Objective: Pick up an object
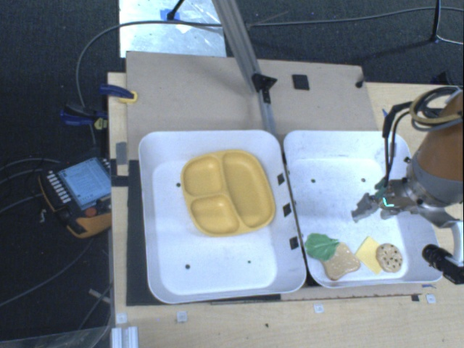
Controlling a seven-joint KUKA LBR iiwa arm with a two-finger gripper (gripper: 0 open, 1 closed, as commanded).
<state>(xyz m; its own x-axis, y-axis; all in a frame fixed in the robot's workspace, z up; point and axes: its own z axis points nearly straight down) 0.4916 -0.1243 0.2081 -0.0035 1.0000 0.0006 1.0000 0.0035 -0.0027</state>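
Along the front edge of the right bin [326, 172] lie a green leafy toy piece [321, 246], a tan bread-shaped piece [341, 264], a yellow cheese-like wedge [368, 253] and a round chocolate-chip cookie [389, 257]. My gripper [371, 207] hangs over the right half of that bin, behind and slightly above the yellow wedge and cookie, apart from them. Nothing shows between its tips.
The left bin [163, 267] holds a yellow three-compartment plate [226, 192]. A metal pole [243, 42] slants over the bench at the back. Cables, clamps and a handheld device [80, 194] lie on the floor to the left of the bench.
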